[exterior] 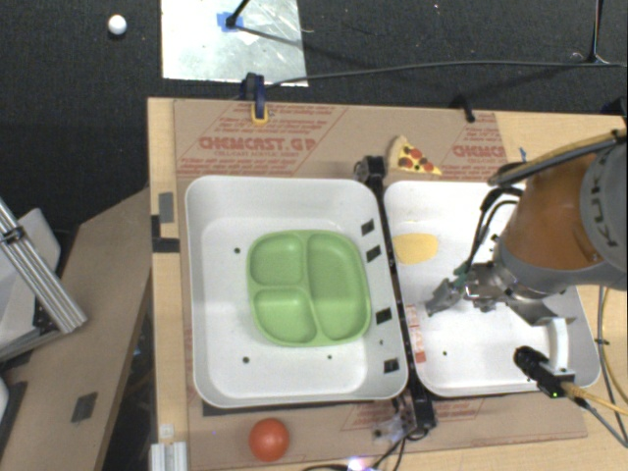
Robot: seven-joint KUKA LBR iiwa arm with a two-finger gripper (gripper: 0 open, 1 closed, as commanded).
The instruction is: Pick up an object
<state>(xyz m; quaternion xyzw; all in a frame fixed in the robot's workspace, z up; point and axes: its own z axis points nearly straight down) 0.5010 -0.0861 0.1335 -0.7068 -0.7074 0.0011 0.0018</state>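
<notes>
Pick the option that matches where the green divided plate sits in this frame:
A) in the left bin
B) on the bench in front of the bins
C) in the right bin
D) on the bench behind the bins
A: the green divided plate lies flat on the floor of the left bin, while the right bin holds a yellow piece.

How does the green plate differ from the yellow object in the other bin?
The green plate is much larger than the yellow object. The green plate has three compartments; the yellow object is a plain flat oval. The green plate lies mid left bin; the yellow object lies near the right bin's left wall. Both rest untouched by the gripper.
</notes>
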